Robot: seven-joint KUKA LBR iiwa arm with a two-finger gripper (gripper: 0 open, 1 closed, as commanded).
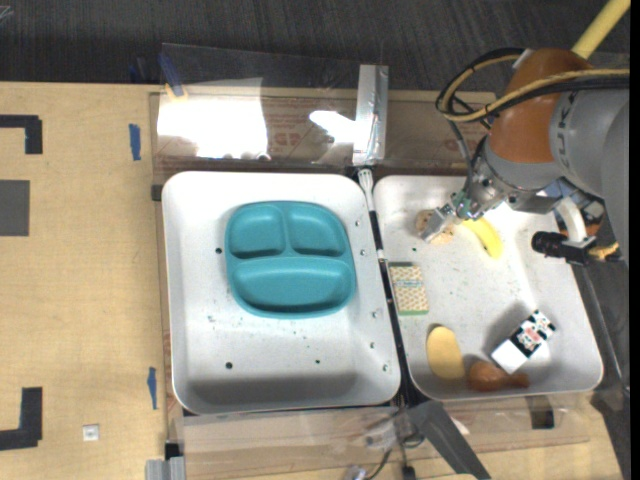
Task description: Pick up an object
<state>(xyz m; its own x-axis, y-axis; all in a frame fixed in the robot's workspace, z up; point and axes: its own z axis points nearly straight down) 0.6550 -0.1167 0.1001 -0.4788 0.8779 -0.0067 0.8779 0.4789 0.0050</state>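
Near edge of right bin [585, 353]: tan lump [444, 352], brown lump [487, 374], black-and-white box [525, 336]. Further in, patterned card [408, 288] by the divider. Gripper [455, 211] is low at the far end, right over a small pale item [433, 224], banana [485, 236] just beside. Looks like approach/grasp stage; can't tell fingers' state, too blurred. Next: close square on one thing, lift straight. Left bin [190, 318] has a teal tray [290, 258]. Desk [75, 268] is plywood w/ tape marks.

Single fixed camera above the bench [70, 268], looking down at a slant, far enough to take in both white bins [190, 368] side by side, arm [560, 128] entering from the right edge
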